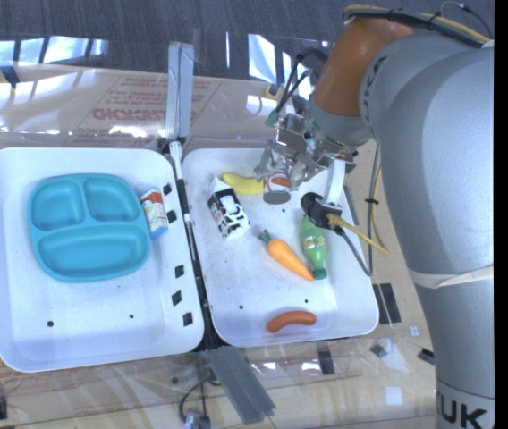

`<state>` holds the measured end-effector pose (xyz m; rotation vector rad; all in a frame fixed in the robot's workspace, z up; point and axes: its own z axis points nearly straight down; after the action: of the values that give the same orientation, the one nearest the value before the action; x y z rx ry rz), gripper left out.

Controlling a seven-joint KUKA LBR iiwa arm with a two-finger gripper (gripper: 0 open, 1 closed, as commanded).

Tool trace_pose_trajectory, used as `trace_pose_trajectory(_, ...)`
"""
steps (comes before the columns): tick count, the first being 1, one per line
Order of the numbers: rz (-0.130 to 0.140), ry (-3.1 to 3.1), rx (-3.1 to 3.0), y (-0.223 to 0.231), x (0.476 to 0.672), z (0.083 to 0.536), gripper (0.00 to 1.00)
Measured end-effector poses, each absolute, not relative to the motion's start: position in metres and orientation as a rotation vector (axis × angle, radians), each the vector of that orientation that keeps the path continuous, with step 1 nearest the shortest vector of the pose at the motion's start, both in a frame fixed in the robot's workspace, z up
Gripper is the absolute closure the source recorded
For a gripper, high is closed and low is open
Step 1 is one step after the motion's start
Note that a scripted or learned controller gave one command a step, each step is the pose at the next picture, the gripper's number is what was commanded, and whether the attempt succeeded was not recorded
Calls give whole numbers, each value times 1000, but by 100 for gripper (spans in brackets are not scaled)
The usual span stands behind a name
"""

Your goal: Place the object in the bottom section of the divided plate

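Bench [84,391] w/ 2 white bins: left bin [12,329], right bin [348,315], side by side.

Gripper [283,175] fingertips lost in wrist clutter at the right bin's [236,315] far end — open or shut, can't tell. Small red-and-white item [278,182] under it mostly covered. Banana [241,183] right end hidden by gripper. Arm [433,150] cut off — right edge.
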<state>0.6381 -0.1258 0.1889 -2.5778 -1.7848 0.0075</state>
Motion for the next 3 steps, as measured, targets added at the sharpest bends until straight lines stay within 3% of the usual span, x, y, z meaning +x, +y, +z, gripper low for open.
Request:
trace_pose_trajectory(2,9,-1970,-2442,34,595,192,100)
trace_pose_trajectory(3,10,-2014,-2407,114,588,132,100)
